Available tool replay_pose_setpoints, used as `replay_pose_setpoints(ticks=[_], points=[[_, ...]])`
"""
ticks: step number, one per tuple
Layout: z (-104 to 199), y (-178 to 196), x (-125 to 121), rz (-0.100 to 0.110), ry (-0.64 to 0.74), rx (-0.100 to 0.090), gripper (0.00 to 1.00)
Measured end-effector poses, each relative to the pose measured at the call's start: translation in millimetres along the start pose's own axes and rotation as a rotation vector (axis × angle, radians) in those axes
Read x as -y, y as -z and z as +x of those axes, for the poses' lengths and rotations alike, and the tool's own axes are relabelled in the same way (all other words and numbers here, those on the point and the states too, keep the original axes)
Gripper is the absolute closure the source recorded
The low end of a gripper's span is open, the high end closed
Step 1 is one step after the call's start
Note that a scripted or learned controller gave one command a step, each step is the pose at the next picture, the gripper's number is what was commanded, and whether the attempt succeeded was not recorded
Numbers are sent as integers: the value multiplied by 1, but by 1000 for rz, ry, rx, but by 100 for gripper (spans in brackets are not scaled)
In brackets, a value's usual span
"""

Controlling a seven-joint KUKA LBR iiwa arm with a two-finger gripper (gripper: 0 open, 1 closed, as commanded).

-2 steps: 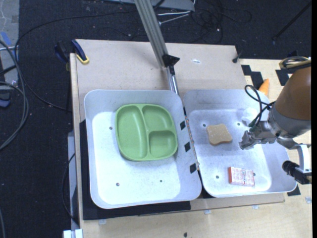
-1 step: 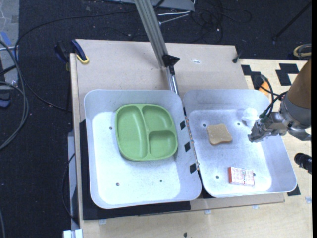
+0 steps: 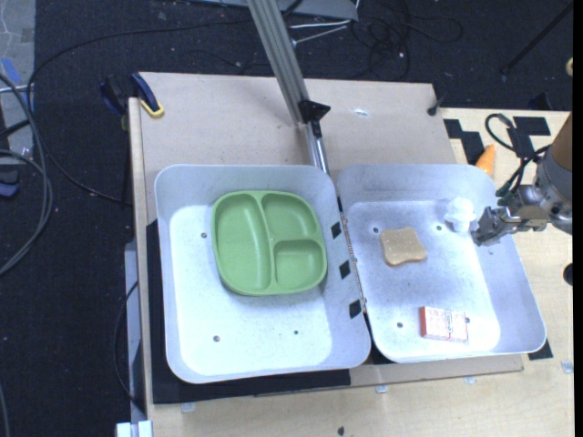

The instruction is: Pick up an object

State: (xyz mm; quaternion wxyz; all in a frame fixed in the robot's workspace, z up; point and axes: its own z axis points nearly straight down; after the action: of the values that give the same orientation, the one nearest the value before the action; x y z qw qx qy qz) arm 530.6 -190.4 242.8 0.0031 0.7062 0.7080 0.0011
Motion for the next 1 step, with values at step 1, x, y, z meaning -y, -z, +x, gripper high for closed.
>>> replay_pose_setpoints(ticks=[1], points=[[54,9,-9,3,5,-3,100]])
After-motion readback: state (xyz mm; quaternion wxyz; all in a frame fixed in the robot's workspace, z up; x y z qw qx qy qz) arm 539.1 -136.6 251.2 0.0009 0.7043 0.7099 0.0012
